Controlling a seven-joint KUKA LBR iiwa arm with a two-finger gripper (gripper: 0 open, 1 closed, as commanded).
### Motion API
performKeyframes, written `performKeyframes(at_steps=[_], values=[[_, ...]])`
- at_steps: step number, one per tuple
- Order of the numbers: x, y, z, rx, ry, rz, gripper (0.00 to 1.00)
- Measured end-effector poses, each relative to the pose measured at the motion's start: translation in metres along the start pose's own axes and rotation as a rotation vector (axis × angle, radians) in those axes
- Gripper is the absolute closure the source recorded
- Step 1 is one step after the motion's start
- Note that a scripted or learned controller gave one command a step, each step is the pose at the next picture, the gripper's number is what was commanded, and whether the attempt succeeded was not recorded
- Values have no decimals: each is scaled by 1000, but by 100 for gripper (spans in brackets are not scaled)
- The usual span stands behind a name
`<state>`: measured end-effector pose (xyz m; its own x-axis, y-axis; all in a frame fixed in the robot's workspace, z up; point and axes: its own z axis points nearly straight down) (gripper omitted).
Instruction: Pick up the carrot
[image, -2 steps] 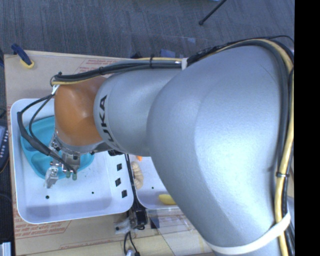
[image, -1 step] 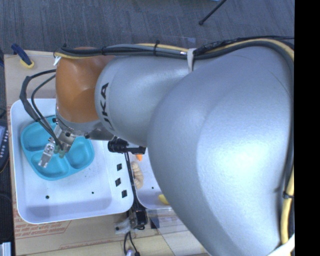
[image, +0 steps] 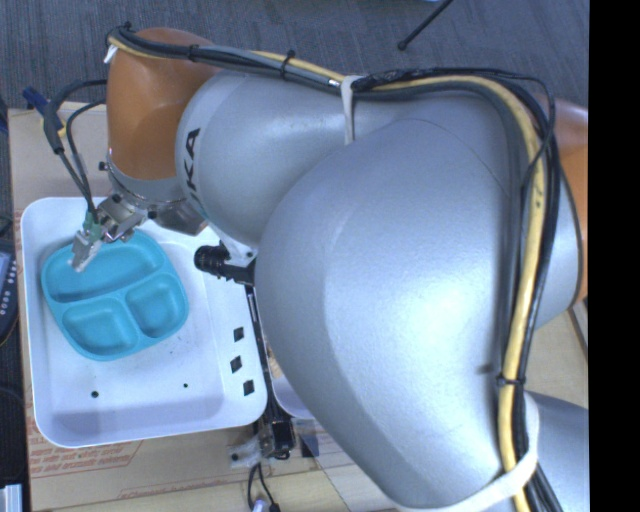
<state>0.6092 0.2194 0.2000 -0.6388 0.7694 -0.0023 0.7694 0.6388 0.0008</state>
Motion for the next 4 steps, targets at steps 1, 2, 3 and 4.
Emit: performKeyframes(at_steps=[1,2,3,4], values=[[-31,-20,108,0,0,180,0],[-28,-19,98,3,1,168,100],[-76,-21,108,3,2,340,100],[-52,-35,99,-1,1,140,100]])
